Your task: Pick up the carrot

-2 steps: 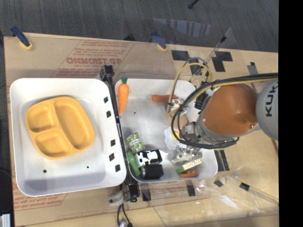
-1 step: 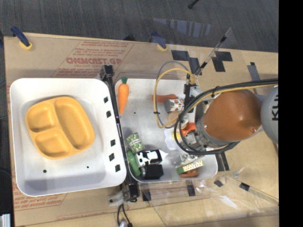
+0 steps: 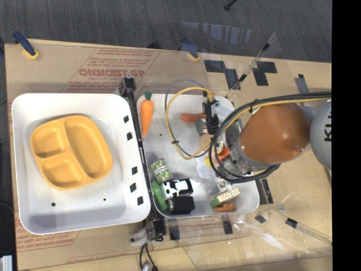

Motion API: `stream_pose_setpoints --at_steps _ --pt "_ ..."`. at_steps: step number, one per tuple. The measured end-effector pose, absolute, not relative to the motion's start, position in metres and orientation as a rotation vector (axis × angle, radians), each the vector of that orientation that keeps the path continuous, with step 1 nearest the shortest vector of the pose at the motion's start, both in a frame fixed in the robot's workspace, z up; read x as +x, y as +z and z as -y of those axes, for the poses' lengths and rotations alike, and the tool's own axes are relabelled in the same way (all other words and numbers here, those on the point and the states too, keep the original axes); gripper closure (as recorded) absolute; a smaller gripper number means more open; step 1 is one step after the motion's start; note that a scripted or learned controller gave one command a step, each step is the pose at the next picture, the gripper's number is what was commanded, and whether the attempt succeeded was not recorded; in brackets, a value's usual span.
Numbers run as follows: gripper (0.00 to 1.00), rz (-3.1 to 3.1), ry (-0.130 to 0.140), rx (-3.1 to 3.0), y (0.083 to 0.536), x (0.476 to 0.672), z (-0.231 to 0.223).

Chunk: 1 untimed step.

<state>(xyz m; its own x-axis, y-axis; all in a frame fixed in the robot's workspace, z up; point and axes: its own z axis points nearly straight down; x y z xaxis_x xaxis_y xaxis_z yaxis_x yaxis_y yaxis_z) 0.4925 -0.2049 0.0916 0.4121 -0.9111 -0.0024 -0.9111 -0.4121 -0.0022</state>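
While the arm (image 3: 265, 137) hangs mid-bin, the carrot (image 3: 146, 113) lies against the right bin's (image 3: 248, 205) left wall; approach lengthwise. Can't tell gripper's state.

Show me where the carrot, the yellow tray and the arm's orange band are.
carrot (image 3: 146, 115): camera view, middle of its orange body.
yellow tray (image 3: 71, 151): camera view, centre dividers.
orange band (image 3: 273, 132): camera view, its top.
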Motion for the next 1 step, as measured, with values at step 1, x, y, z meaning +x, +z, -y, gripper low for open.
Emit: stream_pose_setpoints --at_steps 1 --pt "1.0 -1.925 -0.005 -2.478 0.178 0.5344 0.1454"
